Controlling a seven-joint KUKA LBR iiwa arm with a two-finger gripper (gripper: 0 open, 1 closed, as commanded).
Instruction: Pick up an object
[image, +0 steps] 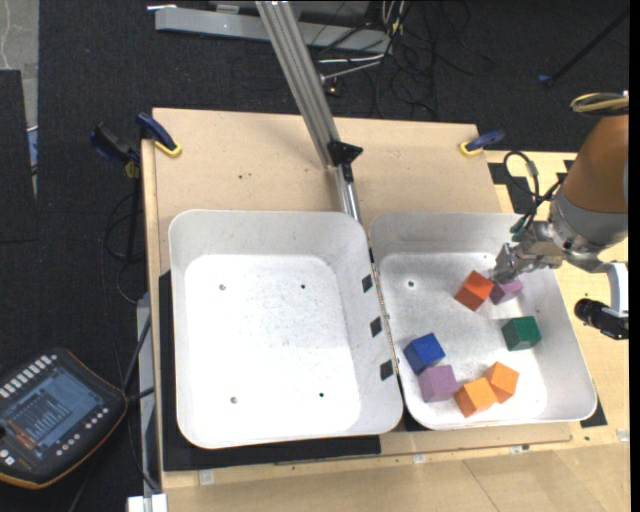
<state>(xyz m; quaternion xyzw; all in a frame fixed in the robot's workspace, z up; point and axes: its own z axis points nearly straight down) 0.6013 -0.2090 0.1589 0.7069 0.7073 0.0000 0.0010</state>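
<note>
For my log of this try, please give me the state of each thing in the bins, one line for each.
gripper: low in right bin, at purple block
orange block: resting, beside it
green block: resting, apart
blue block: touching second purple block
two orange blocks: touching
left bin: flat

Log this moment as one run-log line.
gripper: low in right bin, at orange block and small purple block | grasp: unconfirmed | left bin: untouched

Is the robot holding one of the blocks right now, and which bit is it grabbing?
Cannot tell. The pincer is down right at a small purple block, beside an orange block, but no block is clearly in its grip.
</note>
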